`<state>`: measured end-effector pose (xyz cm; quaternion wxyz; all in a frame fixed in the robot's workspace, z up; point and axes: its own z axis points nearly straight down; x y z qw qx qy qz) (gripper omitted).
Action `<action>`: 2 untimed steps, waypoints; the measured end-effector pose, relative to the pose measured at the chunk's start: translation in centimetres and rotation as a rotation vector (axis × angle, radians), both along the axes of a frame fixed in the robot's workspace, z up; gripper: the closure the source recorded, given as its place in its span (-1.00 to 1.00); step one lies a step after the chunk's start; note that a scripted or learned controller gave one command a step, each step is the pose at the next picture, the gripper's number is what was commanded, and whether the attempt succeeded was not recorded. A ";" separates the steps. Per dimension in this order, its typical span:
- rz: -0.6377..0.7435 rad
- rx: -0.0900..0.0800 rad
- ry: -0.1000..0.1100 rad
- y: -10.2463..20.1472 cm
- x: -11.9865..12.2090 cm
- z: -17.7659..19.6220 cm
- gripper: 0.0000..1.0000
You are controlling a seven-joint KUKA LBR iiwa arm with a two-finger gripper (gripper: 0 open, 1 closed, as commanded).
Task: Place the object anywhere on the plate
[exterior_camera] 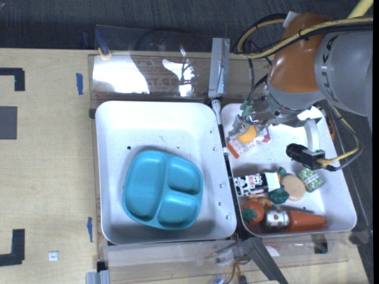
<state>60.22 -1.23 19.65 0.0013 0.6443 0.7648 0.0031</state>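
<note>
Reaching in from the right over the right bin point(346, 209), with the gripper point(251, 123) low at that bin's upper left corner, just beside a small orange-and-white object point(247, 136). Cannot tell how the fingers stand. Lying in the left bin point(112, 123), well off its walls: blue divided plate point(163, 188). Crowding the right bin's near edge: toy carrot point(299, 220), black-and-white spotted carton point(249, 184).

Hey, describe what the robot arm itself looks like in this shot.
The arm is a bulky rounded grey casing with a glossy orange band above the wrist. Yellow and black cables loop around it, and a black cable with a yellow one trails over the right bin.
</note>
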 end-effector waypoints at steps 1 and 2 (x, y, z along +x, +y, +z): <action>0.164 -0.002 0.008 6.2 -1.3 -1.2 1.00; -0.086 -0.003 0.004 6.6 -4.7 4.3 1.00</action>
